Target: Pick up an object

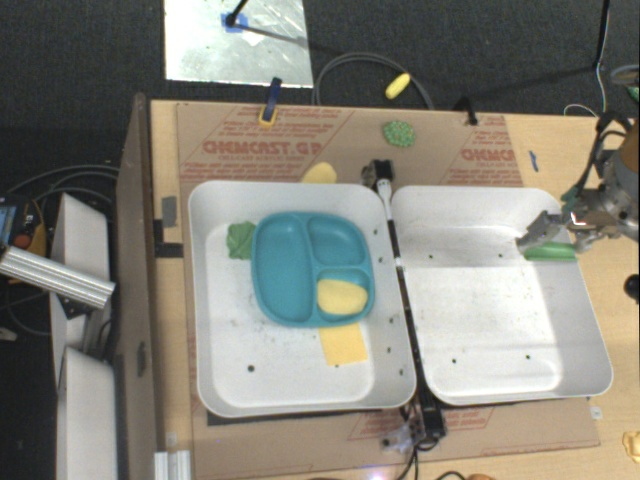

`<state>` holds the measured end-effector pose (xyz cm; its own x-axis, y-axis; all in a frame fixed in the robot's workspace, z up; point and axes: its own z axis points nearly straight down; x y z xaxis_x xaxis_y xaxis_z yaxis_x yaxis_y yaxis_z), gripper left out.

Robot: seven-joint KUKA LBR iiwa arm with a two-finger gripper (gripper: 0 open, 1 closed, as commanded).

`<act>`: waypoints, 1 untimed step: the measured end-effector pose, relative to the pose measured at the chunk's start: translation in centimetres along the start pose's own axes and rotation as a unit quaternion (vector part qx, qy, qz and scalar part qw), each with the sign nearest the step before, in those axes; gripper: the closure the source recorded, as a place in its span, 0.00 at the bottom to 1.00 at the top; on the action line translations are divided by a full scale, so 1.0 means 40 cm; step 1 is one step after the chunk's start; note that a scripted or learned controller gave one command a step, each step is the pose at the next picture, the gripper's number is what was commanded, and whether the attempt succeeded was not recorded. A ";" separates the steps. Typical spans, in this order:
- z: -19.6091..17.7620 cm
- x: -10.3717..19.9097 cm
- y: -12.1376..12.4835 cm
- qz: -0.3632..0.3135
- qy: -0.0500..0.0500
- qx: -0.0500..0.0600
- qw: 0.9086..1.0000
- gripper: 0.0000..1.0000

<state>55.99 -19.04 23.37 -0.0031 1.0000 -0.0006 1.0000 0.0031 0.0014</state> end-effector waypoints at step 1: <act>0.217 0.185 -0.016 -0.004 0.003 0.004 1.000 0.00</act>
<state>55.32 -11.64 14.69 -0.0101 0.9999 0.0049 0.9999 0.0102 -0.0058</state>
